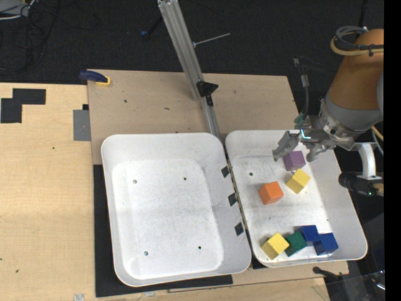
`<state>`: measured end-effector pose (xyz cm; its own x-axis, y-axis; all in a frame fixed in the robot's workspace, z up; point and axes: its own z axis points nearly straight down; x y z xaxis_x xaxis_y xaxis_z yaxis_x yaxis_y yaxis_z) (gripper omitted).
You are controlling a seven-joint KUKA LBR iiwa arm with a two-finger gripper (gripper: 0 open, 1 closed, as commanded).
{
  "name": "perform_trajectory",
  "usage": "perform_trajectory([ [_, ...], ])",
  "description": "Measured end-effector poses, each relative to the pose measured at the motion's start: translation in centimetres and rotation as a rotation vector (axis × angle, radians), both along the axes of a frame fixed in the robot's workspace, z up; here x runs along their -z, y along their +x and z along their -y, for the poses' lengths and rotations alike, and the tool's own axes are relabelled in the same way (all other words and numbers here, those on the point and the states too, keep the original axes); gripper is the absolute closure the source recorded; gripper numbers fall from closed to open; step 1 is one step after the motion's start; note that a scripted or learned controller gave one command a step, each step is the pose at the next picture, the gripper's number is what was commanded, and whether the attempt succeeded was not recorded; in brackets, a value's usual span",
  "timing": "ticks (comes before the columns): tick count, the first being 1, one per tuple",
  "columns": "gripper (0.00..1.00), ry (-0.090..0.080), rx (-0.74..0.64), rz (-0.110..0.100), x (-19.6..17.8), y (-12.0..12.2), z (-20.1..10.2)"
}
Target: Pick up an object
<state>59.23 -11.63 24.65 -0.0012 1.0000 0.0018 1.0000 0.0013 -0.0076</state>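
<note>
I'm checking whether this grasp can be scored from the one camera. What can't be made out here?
- Gripper fingers: open or shut is not readable in the camera view; too small and dark.
- Purple block: the gripper overlaps its top, so contact or a grip cannot be told.
- Green block: partly covered by the yellow block and blue blocks crowded against it.

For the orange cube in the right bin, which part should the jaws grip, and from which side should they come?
Come from straight above and close on two opposite side faces of the orange cube. It lies flat on the floor of the right bin, with open floor on all sides, so the jaws should have room. The yellow cube is the nearest neighbour, so the faces turned away from it are probably safer.
</note>
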Motion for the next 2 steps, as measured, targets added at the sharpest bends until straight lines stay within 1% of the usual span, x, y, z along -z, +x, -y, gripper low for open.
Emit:
perform_trajectory([
  [1,0.0,-0.001,0.002,0.005,-0.2,0.1,0.1],
  [2,0.0,0.0,0.002,-0.001,4.8,-0.7,0.7],
])
